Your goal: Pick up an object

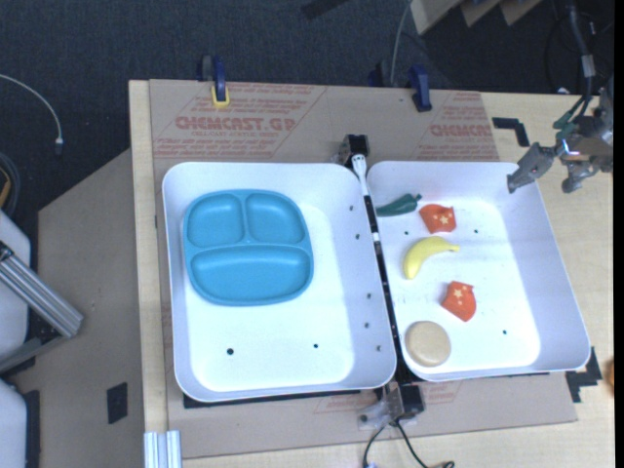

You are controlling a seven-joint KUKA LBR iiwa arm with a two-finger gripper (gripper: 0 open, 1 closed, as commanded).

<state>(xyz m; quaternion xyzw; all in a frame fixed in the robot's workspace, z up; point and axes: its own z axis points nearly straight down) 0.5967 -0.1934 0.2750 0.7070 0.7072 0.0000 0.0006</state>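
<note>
The left bin [273,369] holds a blue divided plate [250,247] with three compartments, lying flat toward its upper left part. The right bin [546,261] carries five small toy foods, well apart from one another: a green pepper [398,204] near the top left corner, a red strawberry-like piece [439,218] just beside it, a yellow banana [427,254] below, curved and lying flat, another red piece [460,299] lower right, and a round beige bun [428,343] near the bottom left corner. The gripper [548,172] hangs over the right bin's upper right rim, its fingers [524,171] spread apart and gripping nothing, well apart from every item. Both bins rest on a brown board on the surface [292,115].
</note>
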